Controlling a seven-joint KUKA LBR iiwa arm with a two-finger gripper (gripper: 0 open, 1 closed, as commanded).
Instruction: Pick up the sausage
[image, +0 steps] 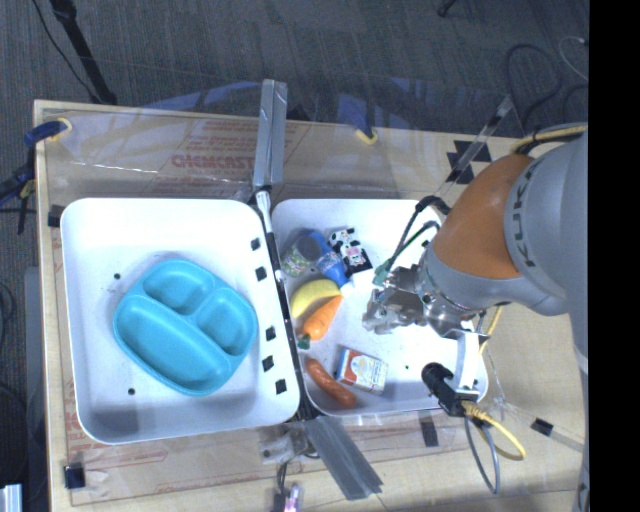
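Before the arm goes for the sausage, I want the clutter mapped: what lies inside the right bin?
The right bin holds the sausage, a small carton, carrot, banana and packets. The gripper hides the floor beneath.

The grey arm (560, 230) wears a broad orange band (480, 225), black cables looping over its metallic wrist.
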